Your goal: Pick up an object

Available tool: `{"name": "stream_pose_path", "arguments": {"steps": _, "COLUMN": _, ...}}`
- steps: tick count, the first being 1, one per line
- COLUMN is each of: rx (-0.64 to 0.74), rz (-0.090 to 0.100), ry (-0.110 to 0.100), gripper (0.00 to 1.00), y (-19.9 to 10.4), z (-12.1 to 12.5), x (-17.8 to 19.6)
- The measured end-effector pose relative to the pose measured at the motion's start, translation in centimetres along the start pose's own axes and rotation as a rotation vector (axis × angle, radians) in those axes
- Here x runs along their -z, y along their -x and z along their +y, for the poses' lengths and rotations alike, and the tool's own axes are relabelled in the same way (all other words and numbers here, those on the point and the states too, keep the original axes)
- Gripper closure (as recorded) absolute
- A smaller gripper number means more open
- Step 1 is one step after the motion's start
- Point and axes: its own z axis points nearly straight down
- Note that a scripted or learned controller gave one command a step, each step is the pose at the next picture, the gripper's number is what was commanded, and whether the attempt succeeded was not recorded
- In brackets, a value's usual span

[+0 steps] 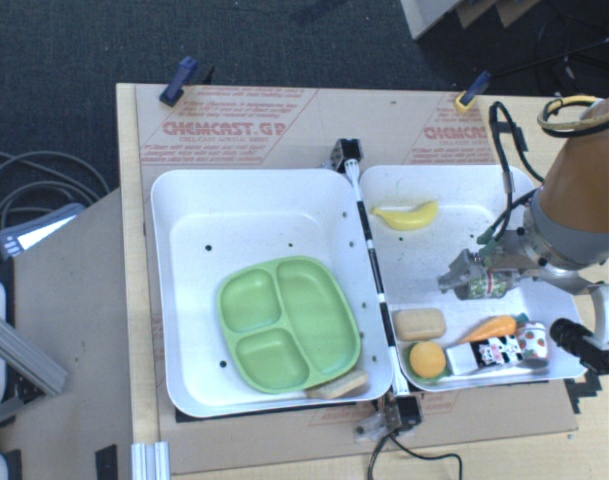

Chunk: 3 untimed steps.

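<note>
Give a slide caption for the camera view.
Gripper low in the right bin near banana, bread, orange; green tray left.

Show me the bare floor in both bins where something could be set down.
Left bin: free strip between its far wall and the green tray. Right bin: free middle between banana and bread. Crowded: its near edge, around orange and carrot, under the gripper.

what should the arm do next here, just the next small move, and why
Probably a short, straight lift. The gripper sits low in the right bin, over what looks like a small green patterned object. I can't tell whether it has a grip; raising it slightly would show that without bumping the carrot or bread piece nearby.
</note>
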Motion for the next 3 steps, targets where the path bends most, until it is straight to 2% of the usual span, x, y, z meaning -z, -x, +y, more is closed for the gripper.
{"name": "stream_pose_path", "arguments": {"steps": 1, "rx": -0.001, "rz": -0.003, "ry": 0.005, "gripper": 0.0, "y": 7.3, "z": 4.2, "x": 1.8}}
{"name": "stream_pose_path", "arguments": {"steps": 2, "rx": 0.001, "rz": -0.002, "ry": 0.005, "gripper": 0.0, "y": 3.7, "z": 12.8, "x": -12.1}}
{"name": "stream_pose_path", "arguments": {"steps": 3, "rx": 0.001, "rz": -0.004, "ry": 0.008, "gripper": 1.0, "y": 3.7, "z": 12.9, "x": -11.1}}
